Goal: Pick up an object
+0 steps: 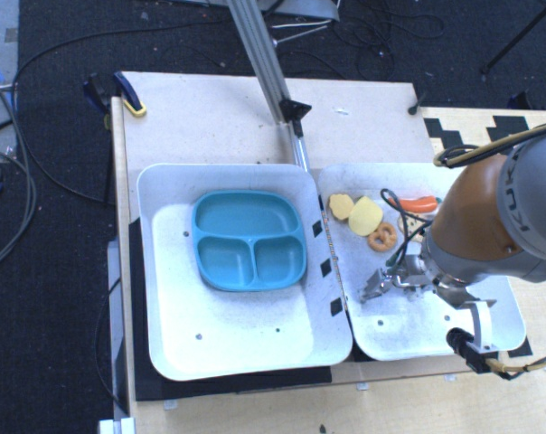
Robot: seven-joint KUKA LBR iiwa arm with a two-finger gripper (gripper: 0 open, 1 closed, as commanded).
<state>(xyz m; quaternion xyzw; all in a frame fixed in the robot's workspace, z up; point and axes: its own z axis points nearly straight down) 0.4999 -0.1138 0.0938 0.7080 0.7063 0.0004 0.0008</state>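
On beige bench, two white bins, dark floor

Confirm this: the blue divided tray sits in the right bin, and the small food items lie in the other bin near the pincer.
Not quite. The camera view shows the blue divided tray in the left bin; the small food items lie in the right bin, near the pincer.

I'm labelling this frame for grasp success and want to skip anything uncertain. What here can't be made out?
- End effector in the camera view: too small and blurred to tell its finger state or whether it holds anything.
- Orange carrot-like toy: its right end is hidden behind the grey and orange arm.
- Right white bin: the arm covers much of its floor, so anything under it is hidden.
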